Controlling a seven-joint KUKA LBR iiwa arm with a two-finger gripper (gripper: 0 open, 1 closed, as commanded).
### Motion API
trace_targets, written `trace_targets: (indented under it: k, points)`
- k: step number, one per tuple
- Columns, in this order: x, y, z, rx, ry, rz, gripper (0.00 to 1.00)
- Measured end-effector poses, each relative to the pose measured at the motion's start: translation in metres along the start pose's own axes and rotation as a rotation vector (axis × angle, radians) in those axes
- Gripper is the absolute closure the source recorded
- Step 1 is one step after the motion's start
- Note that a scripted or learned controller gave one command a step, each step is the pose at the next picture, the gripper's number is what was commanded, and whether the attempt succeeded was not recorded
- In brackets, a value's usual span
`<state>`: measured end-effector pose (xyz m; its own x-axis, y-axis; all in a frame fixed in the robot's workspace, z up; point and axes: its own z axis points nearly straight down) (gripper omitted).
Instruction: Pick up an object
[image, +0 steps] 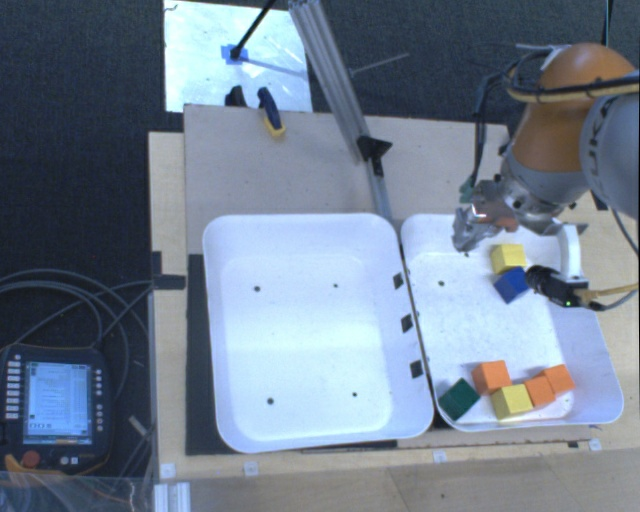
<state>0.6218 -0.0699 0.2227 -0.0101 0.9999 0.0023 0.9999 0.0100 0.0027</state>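
Observation:
My gripper (468, 238) hangs over the far left part of the right bin (590, 350), with nothing visible between its fingers. Just right of it lie a yellow cube (506, 257) and a blue cube (511, 285), touching each other. At the bin's near end sit a dark green cube (459, 398), an orange cube (490, 376), a yellow cube (512, 401) and two more orange cubes (549, 384) in a cluster.
The left bin (300, 330) lies beside the right one, joined by black clips (407, 323). A slanted metal pole (345, 95) rises behind the bins. A teach pendant (52, 405) with cables lies at the left on the floor.

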Motion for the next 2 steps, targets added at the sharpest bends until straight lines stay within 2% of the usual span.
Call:
trace_targets:
  k: [1,2]
  points:
    - [0.05,-0.021,-0.016,0.001,0.001,0.0,1.0]
    - [0.1,-0.048,-0.009,0.004,0.0,0.0,1.0]
